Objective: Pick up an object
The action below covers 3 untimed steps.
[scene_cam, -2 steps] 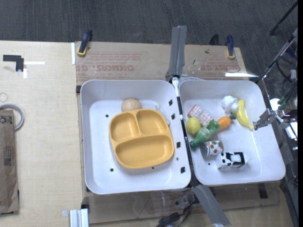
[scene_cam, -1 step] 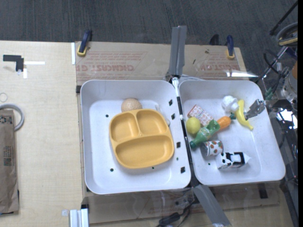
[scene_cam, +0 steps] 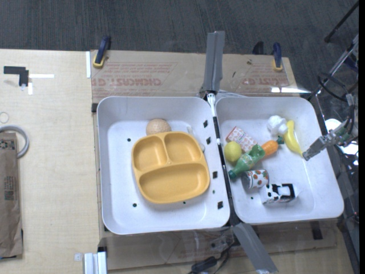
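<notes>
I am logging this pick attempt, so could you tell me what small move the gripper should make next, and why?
Probably a short move toward the view's left, to bring the gripper over the banana. The gripper sits at the right bin's right edge, holding nothing visible, and the banana is the nearest object, lying apart from the crowded lemon and bottle.

Two white bins sit side by side, a left bin (scene_cam: 108, 170) and a right bin (scene_cam: 319, 204); the left one holds one yellow divided plate (scene_cam: 170, 167) and one tan round object (scene_cam: 158, 126); the right one holds one lemon (scene_cam: 232, 151), one banana (scene_cam: 292, 137), one carrot (scene_cam: 269, 148), one green bottle (scene_cam: 246, 161), one white lump (scene_cam: 276, 124), one red-and-white packet (scene_cam: 238, 136), one spotted cup (scene_cam: 256, 179) and one black-and-white cow-patterned carton (scene_cam: 280, 193); eight things there in all.
</notes>
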Each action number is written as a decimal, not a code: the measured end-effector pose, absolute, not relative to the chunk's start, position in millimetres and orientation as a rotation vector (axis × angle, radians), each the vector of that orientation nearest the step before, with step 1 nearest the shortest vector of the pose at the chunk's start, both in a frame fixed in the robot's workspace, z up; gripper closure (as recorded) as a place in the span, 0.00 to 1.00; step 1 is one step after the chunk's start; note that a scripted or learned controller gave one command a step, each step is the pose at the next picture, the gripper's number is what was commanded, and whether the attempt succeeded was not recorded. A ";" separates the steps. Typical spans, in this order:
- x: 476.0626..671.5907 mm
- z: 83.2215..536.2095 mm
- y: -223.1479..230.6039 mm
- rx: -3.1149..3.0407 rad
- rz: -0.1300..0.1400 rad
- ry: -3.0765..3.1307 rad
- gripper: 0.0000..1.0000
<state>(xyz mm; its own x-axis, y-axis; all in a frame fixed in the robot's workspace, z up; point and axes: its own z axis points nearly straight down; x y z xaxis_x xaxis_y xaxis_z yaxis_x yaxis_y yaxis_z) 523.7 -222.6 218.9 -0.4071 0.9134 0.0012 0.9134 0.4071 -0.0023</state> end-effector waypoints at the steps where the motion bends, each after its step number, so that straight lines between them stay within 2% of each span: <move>1: 590.4 212.3 -221.8 -1.934 0.003 -2.476 0.00; 2: 615.8 101.7 -216.2 -2.043 -0.009 -2.386 0.00; 3: 617.4 112.1 -217.9 -2.041 -0.005 -2.394 1.00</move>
<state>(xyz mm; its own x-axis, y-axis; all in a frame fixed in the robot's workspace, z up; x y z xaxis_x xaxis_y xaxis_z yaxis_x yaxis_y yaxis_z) 617.4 -217.9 112.1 -0.1583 0.9874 -0.0011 0.9874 0.1583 0.0049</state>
